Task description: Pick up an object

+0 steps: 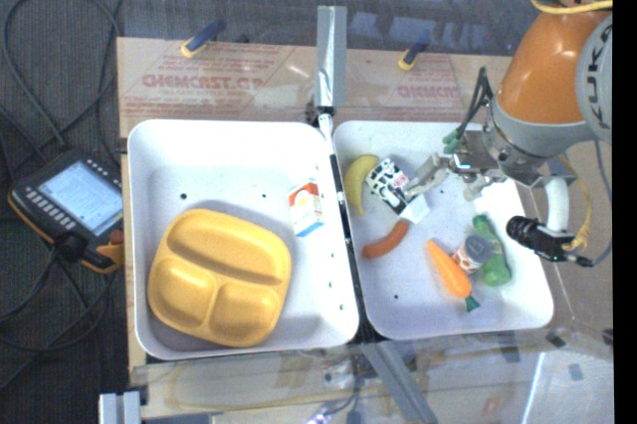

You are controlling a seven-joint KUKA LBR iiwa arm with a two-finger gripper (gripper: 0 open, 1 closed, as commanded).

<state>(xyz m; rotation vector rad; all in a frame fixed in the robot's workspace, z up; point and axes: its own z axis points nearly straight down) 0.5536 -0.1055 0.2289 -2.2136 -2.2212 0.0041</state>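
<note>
Now my pincer [410, 196] hangs low in the right bin [528, 313], whether clenched or released I cannot tell, touching a black-and-white box [386, 181]; banana [355, 181] beside it, sausage [386, 239] below, carrot [449, 270] nearer the front.

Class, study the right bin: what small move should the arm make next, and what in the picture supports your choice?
Probably a short descent over the black-and-white box. The gripper sits just right of it, near the banana and above the sausage, so this box looks the nearest target, though crowded.
</note>
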